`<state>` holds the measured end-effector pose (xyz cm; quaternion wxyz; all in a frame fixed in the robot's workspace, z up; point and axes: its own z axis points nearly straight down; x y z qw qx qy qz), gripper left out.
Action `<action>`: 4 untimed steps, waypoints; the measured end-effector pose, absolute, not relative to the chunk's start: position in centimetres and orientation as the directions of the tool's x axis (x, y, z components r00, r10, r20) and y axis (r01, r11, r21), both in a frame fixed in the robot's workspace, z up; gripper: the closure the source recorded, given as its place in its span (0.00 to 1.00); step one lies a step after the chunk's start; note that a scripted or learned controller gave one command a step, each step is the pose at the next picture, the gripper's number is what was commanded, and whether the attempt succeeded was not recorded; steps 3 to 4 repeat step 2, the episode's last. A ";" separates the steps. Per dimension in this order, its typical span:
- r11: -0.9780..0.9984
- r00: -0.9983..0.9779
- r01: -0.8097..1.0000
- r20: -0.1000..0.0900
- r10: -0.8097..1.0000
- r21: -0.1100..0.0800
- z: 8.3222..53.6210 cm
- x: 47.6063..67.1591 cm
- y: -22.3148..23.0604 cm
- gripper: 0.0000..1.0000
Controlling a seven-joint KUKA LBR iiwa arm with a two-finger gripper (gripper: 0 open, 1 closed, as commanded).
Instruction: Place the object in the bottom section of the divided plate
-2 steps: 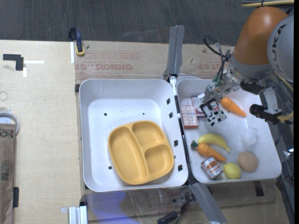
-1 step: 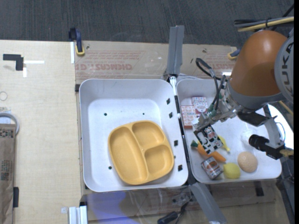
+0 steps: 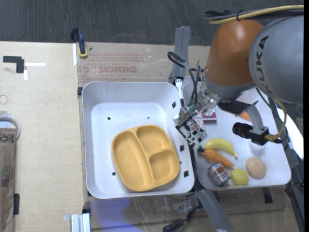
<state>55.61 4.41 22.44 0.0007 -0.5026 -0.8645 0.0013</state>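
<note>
Hovering just right of the yellow divided plate (image 3: pixel 145 157), your claw (image 3: pixel 191 122) grip's unclear; grab something, then its bottom section.

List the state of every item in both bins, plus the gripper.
divided plate: flat in left bin, sections bare.
banana: lying in right bin.
carrot: lying beside the banana.
can: tipped on its side.
lemon: resting by the can.
egg: resting near the right bin's corner.
gripper: low over the rim between bins, grip unclear.
</note>
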 end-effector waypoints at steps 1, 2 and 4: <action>0.434 -0.434 0.901 0.000 0.901 -0.004 22.6 55.3 10.6 1.00; 0.311 -0.311 0.950 -0.002 0.950 -0.003 26.5 56.5 14.0 1.00; 0.311 -0.311 0.950 -0.002 0.950 -0.003 26.5 56.5 14.0 1.00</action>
